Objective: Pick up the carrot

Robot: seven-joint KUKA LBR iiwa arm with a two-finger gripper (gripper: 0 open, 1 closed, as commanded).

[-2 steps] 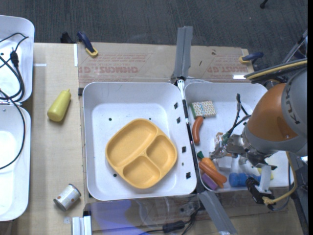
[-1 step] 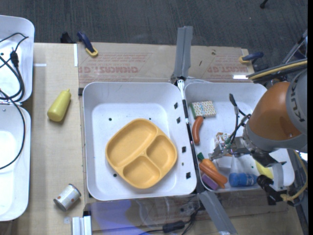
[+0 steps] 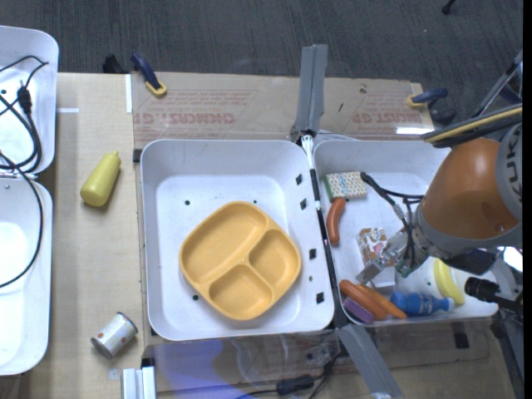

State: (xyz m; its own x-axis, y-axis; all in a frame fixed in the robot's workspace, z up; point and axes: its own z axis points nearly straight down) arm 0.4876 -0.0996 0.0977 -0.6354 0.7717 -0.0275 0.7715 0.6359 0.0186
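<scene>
so the carrot (image 3: 371, 298) was lying in the right bin (image 3: 391, 163), down at its near edge, close to the bottom left corner. it ran on a slant, one end up and left near the divider between the bins, the other end down and right toward a blue bottle (image 3: 422, 304). a purple thing (image 3: 359, 312) was tucked right against its lower side, so it looked pretty crowded there.

the gripper (image 3: 384, 262) was hanging over the same bin, just above the carrot in the view and a touch to the right. it sat close to a small crinkly snack packet (image 3: 373, 243), and honestly i couldn't tell what state it was in, the big orange part of the arm (image 3: 470, 191) and the cables hid too much. nothing looked held.

my read: the carrot lay just toward the near edge and slightly left from the tool, a short hop. the grip would probably need to close across the carrot's slanted length, not along it, and the purple thing plus the bottle could get in the way.

there was also a reddish sausage (image 3: 335, 219) standing lengthwise further up by the divider, easy to mix up with the carrot. the left bin (image 3: 162, 248) held a yellow divided plate (image 3: 240, 260).
</scene>
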